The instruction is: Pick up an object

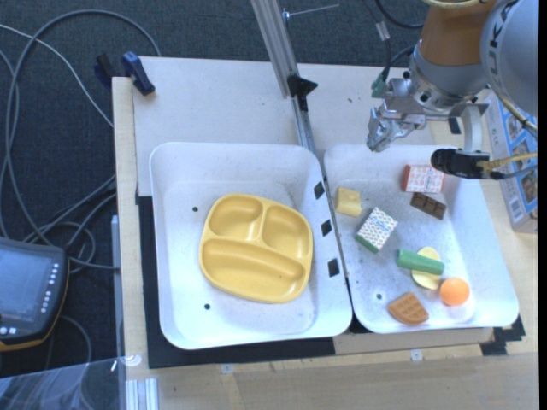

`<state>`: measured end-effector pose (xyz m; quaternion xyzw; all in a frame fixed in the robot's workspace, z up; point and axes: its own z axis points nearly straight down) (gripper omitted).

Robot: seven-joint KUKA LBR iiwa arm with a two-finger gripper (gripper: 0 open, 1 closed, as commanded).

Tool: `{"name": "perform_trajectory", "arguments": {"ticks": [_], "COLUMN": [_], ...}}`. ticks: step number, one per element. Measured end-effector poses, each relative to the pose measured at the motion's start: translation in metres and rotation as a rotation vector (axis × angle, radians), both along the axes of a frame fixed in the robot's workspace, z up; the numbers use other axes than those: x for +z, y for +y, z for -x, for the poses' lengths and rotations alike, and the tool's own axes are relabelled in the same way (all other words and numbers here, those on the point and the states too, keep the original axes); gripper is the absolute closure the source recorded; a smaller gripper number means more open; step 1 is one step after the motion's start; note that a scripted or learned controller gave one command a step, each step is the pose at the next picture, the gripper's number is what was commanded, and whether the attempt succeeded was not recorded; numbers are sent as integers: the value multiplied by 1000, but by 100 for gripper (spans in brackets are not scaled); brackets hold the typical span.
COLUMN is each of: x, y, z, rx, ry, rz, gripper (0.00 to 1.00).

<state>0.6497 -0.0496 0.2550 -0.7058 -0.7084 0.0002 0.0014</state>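
Over the far edge of the right bin (500,254), the end effector (382,137) hung above the rim with nothing between its fingers; whether those fingers stood apart or together could not be told from this angle. The arm reached in from the right, its orange band high at the far right corner.

No object had been chosen by contact yet. The candidates all lay in the right bin: a pale yellow block (348,202) near the left wall, a white-and-green patterned box (376,229) just nearer than it, a red-and-white cube (422,178) and a brown chocolate piece (427,205) toward the far right, a green bar (420,260) resting on a yellow slice (426,277), an orange ball (455,292), and a waffle-shaped piece (408,308) at the near edge. The left bin (171,254) held a yellow divided plate (255,248).

The step in hand looked like the approach, before any descent. The yellow block seemed the closest target. The next move would call for shifting nearer and slightly left until centred over it, then lowering with the fingers straddling it, keeping off the bin wall beside it.
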Motion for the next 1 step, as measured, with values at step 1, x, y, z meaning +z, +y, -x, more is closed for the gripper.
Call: {"name": "perform_trajectory", "arguments": {"ticks": [1], "x": [4], "y": [54], "z": [30], "rx": [2], "ry": [0], "rz": [-1], "gripper": [100]}}
